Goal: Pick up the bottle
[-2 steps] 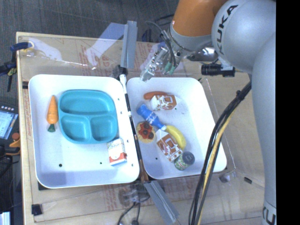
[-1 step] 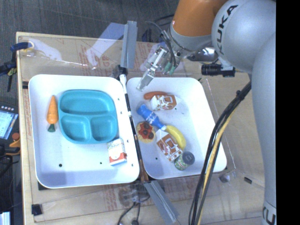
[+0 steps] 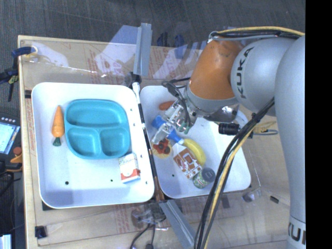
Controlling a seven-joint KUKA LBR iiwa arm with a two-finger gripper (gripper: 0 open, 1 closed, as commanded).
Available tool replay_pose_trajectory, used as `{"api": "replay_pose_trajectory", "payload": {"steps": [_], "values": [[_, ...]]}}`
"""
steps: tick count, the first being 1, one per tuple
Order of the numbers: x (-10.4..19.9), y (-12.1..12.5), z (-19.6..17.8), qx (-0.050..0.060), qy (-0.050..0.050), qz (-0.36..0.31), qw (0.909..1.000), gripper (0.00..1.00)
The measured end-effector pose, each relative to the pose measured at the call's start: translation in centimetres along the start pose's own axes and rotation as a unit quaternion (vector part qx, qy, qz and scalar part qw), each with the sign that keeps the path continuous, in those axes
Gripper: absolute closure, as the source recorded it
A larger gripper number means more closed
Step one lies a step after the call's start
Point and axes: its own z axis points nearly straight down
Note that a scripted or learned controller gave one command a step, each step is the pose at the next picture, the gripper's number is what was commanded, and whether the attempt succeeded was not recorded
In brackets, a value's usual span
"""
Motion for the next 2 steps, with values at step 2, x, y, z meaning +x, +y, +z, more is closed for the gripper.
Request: {"api": "replay_pose_trajectory", "payload": {"steps": [2], "values": [[-2.2,-1.1,6.5,0.000,0.000,0.012,0.9999,0.00]]}}
